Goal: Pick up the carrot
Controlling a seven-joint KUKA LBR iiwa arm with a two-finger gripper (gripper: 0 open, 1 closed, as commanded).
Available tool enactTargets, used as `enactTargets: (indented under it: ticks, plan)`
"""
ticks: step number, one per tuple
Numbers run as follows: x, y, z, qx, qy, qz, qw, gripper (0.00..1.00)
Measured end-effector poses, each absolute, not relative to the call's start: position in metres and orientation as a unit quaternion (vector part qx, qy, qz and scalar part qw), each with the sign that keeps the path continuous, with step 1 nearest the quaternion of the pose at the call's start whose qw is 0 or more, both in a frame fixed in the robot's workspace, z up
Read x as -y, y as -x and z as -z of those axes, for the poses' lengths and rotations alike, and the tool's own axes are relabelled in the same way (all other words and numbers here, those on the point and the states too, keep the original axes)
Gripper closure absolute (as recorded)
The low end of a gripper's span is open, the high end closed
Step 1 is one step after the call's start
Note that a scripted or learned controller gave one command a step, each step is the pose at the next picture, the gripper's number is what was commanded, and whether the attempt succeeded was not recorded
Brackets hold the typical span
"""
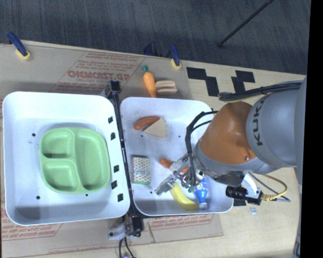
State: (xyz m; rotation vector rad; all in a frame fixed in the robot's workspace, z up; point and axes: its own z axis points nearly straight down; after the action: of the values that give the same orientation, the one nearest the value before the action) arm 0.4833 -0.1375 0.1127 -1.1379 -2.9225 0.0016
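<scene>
Hanging low over the right white bin (168, 106), with the gripper (167, 186) aimed down and to the left from the grey and orange arm (230, 139). Cannot tell how wide open the gripper is, or whether anything is caught in it; too small and too mixed up with wires to see.

Lying just above the gripper, very near it, on the bin floor: the carrot (166, 163), small and orange. Stretched almost straight left to right, tipped down a little on the right. Free end pointing left, away from the arm. Other end tucked in under the gripper's parts, so hard to say if touching or not.

Just to the right of the gripper and a bit lower: a yellow banana (183, 199), and beside that a blue bottle (201, 195). Just to the left: a small checked packet (141, 170). Well above: a red sausage (146, 122) touching a pale wedge (156, 129).

Far to the left of the gripper, in the left white bin (11, 146): a green tray (74, 158) with three parts.

Far above the gripper, outside both bins on brown cardboard (94, 72): a second carrot with a green top (149, 83) and a little bun (166, 87) next to it. Under all of it, a light wooden bench (253, 237). Beyond the bench, dark grey carpet (102, 13).
</scene>
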Motion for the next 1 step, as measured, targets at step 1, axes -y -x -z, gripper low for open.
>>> enactTargets:
  ticks: [1]
  plan:
    - [0.1371, -0.4845, -0.1233, 0.933, 0.361, -0.0003, 0.002, 1.00]
